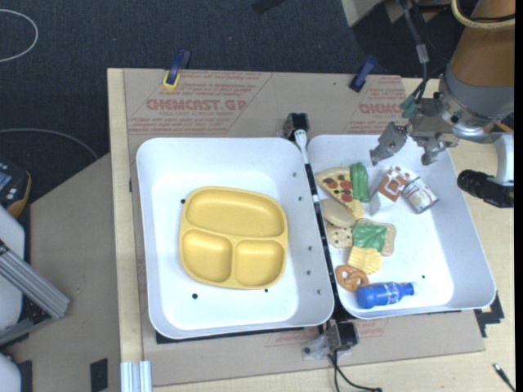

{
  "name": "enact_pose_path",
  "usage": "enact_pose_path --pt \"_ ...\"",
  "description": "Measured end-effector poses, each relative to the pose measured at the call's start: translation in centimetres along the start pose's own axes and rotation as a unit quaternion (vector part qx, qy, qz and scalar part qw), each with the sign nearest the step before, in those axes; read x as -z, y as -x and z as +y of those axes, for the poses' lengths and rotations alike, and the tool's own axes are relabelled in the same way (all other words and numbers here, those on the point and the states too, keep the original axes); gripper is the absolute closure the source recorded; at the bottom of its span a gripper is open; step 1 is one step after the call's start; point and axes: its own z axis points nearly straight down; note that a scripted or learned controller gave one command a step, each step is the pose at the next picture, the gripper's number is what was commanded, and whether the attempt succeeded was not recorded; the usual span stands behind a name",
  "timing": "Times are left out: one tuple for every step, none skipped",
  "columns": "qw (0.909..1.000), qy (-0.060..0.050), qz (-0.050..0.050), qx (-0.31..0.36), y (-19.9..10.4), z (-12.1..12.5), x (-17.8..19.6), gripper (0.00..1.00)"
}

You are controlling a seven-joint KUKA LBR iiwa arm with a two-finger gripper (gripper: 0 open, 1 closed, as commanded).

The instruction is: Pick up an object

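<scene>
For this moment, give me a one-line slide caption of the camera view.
Gripper hovers open above the right bin of toy food; yellow divided plate sits in the left bin.

Even, bright overhead light — white bins (155,219) near blown out, little surface detail. Shadows soft, short, under toys in right bin. Mild glare on yellow tray (233,237). Upper left of frame dark. Slight softness overall — arm at upper right blurred.

Two white bins: the left bin (155,219) holds one yellow divided tray (233,237). The right bin (458,251) holds about nine small items, including one blue bottle (384,293) at 6 o'clock, one pretzel (351,278), one pizza slice (336,184) at 10 o'clock, and one can (417,196).
</scene>
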Motion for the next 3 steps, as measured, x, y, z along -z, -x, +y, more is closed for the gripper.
enact_pose_path --pt "1.0000 0.006 -0.001 0.001 0.0 0.2 0.7 0.00" --pt "1.0000 0.003 0.000 0.000 0.2 -0.7 -5.0 0.00" --pt "1.0000 0.003 0.000 0.001 0.3 -0.7 -11.5 0.00"
